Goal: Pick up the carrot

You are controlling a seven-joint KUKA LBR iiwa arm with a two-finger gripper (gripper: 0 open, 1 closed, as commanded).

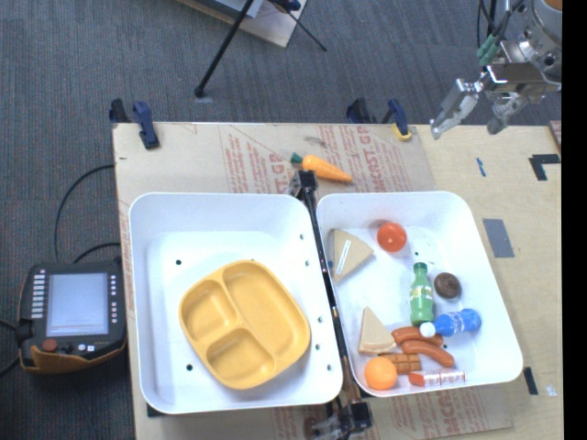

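Observation:
The carrot, orange with a green top, lies on the bare bench just behind the two bins, near where their back rims meet. My gripper hangs high at the upper right, above the bench's back right part, well to the right of the carrot. Its two fingers are spread apart with nothing between them.
The right bin holds a tomato, two sandwich wedges, a green bottle, a blue bottle, sausages and an orange. The left bin holds a yellow divided plate. Blue clamps grip the bench's back edge.

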